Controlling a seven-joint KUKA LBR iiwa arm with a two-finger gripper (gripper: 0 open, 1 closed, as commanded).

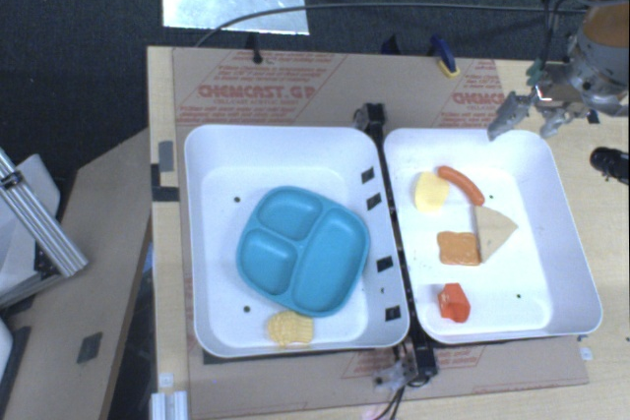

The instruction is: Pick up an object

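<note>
Camera view: approach step, jaws [536, 113] apart and empty at right bin's [571, 241] one o'clock corner; next, descent toward sausage [461, 184] at seven o'clock.

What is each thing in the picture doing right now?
gripper: open, up above the far edge of the right bin, holding nothing
blue plate: lying flat in the left bin
corn: lying beside the plate's near edge
sausage: lying in the right bin
yellow piece: next to the sausage
toast: flat, touching the wedge
wedge: flat
red piece: sitting alone
</note>
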